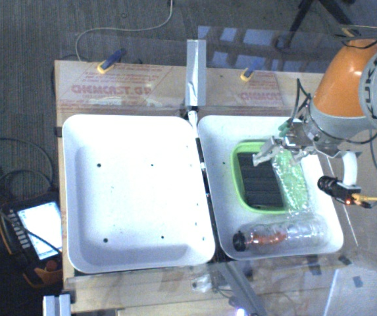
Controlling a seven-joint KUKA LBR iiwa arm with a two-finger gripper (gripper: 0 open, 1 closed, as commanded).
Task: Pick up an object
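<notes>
The grey arm (356, 91) reached in from the right at the far side, its orange band rounded above the wrist. The gripper (279, 149) pointed left and down, though its fingers were too blurred to read.

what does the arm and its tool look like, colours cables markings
The arm is a rounded orange shell with a grey section bearing dark lettering at the edge. Thin black cables run down its side. The tool is a small pale metallic assembly, too blurred for detail.
</notes>
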